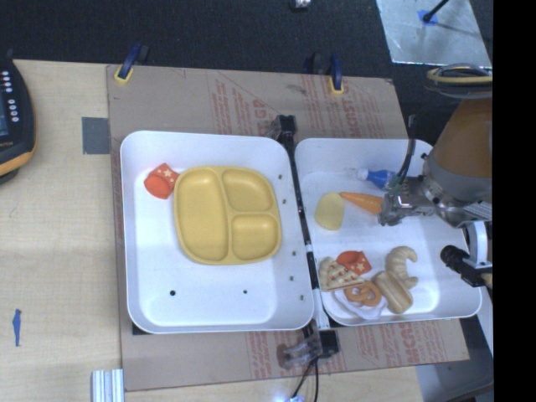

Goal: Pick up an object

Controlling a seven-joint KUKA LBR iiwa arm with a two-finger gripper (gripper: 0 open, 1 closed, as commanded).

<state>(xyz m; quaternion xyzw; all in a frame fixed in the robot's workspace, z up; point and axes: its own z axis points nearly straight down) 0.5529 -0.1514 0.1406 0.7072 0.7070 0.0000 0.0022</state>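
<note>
Hovering at the right side of the right bin (452,308), the tool (392,210) sits low over the white floor, just right of the orange carrot (362,201); whether it stands apart or together cannot be told from this angle, and nothing can be seen clamped in it.

At the far left edge of the table (59,249), a black and orange handheld controller (12,120) lies partly out of frame. A brown cardboard sheet (209,99) covers the middle of the table, clipped at its far edge by a yellow-tipped clamp (128,64) and a second clamp (335,77).

The left bin (142,291) carries a small red toy (160,181) near its far left corner, touching or just beside a yellow three-compartment tray (227,214) that lies flat in the middle of the bin.

In the right bin, a pale yellow rounded piece (330,211) lies near the left wall, with the carrot just beside it to the right. A blue and white item (374,176) lies beyond the carrot, near the far wall. Toward the near side a cluster of toy foods lies close together: a waffle-like piece (337,274) with a red piece (354,261) on it, a pretzel (363,294), and a tan croissant-like piece (400,276) to the right.

The arm's grey and orange body (461,157) looms over the bin's right edge.
</note>
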